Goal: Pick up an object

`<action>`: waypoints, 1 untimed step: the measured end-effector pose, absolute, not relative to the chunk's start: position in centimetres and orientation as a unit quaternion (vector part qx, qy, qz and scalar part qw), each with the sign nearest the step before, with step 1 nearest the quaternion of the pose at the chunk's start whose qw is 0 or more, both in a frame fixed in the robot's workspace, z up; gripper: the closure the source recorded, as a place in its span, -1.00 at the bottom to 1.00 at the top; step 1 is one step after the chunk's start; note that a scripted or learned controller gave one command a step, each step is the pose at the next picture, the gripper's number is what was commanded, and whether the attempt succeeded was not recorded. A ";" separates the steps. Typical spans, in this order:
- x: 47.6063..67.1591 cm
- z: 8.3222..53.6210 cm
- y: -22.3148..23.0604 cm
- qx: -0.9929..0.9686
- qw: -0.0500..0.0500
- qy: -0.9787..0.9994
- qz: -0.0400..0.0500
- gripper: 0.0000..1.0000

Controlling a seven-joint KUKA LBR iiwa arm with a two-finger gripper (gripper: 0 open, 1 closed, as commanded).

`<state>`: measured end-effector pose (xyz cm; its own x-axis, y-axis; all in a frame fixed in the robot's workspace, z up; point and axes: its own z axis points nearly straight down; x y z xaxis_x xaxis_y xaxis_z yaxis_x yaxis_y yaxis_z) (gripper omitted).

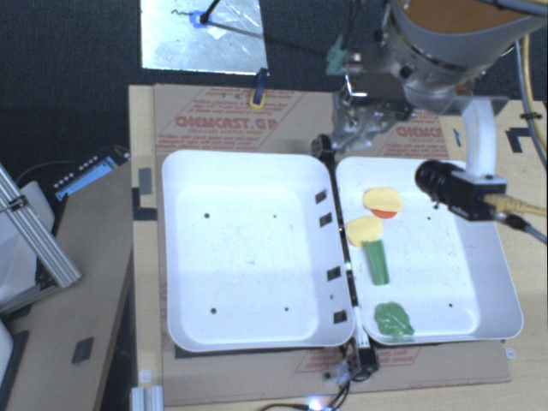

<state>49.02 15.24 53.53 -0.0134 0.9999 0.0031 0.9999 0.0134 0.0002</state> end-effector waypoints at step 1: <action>58.5 53.5 9.7 -0.708 -0.003 -0.706 -0.002 1.00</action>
<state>58.48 9.66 53.50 0.0033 1.0000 -0.0012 1.0000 -0.0033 0.0064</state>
